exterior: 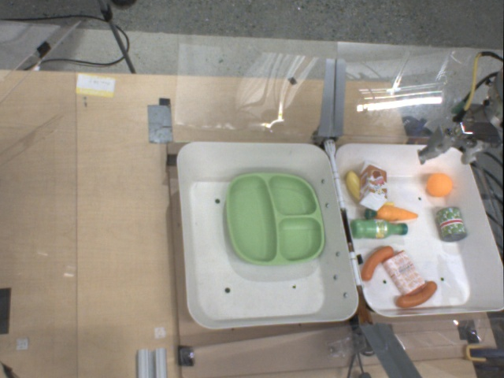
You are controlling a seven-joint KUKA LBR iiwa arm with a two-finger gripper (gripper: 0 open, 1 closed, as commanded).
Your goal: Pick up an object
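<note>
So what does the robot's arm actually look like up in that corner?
Little of it is in the picture: at the upper right, above the right bin, there is a dark grey metal gripper with angular, pointed parts, a pale block behind it, and thin yellow and dark cables running up from it.

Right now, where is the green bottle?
The green bottle lies in the right bin, near its left wall, just below the carrot and above a sausage.

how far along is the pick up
Nothing looks picked yet. The claw sits at the right bin's far edge, above the orange, with nothing seen between its fingers. The green bottle, carrot and sausages lie untouched. The whole grasp remains.
</note>
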